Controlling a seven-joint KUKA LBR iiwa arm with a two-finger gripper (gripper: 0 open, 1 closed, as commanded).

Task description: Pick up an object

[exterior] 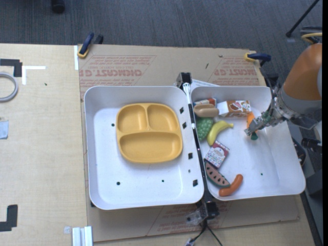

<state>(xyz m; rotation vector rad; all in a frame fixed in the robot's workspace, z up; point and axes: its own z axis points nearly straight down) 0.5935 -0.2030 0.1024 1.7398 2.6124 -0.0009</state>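
Reaching in from the right, gripper low over the right bin beside a carrot; jaw state unreadable

right bin: right half free | toys (perhaps touching) crowd left
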